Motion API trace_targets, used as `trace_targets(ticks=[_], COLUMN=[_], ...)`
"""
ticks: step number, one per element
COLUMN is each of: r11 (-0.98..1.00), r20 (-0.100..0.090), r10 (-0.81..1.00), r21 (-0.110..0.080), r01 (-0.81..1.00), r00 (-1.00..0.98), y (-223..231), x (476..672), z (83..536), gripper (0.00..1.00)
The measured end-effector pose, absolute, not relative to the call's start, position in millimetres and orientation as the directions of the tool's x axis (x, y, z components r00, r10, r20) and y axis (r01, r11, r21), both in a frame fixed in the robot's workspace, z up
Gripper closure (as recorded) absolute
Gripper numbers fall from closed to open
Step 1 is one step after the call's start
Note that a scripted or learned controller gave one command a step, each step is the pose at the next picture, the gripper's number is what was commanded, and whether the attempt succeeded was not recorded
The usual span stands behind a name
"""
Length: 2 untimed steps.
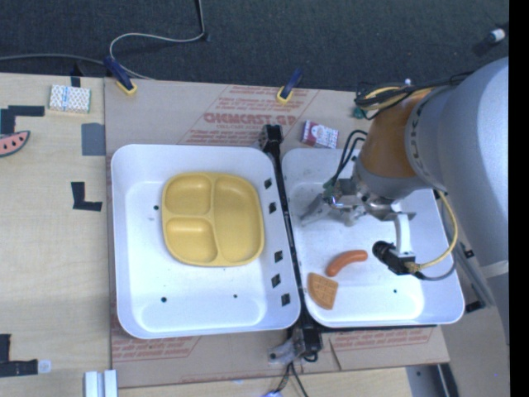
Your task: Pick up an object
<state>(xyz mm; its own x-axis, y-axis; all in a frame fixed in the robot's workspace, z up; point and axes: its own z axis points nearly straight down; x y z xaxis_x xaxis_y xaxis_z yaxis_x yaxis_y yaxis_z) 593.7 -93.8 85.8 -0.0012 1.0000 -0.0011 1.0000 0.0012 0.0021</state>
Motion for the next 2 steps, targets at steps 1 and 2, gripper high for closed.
trace_targets(ticks=[1, 2], r11=[0.001, 0.001], r20=[-0.002, -0.002], r10=[1.000, 1.000], r21=[0.004, 0.004], r01=[1.000, 1.000], r00=[-0.001, -0.001], y=[-94.2, -94.2], x=[594.1, 594.0], z=[95.5, 95.3], gripper=[1.00, 0.00])
